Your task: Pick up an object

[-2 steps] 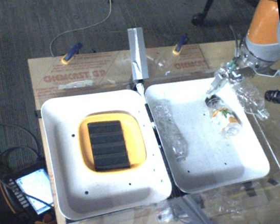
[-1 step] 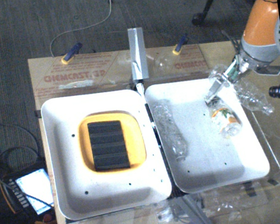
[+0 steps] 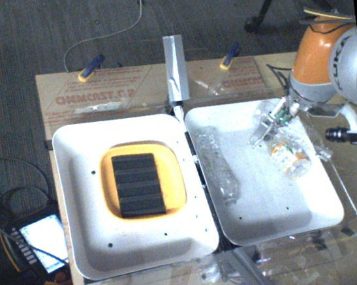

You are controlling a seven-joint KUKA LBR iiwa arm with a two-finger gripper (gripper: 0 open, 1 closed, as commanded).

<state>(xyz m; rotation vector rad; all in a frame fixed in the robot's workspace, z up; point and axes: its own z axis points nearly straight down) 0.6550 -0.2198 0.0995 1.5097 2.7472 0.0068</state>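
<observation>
In the right bin (image 3: pixel 243 228), toward its far right part, my tool (image 3: pixel 270 126) hangs over a clear crinkled packet (image 3: pixel 291 154); can't tell its state. A clear bottle (image 3: pixel 216 166) lies along the bin's left wall. Risk, I'd judge: slick transparent film slips or crumples, so I pinch air. A yellow tray with black block (image 3: pixel 138 184) sits left of this bin.

One fixed camera looks down at a slant from above the bench, framing both white bins (image 3: pixel 68 154) centrally, with floor along the top.
</observation>
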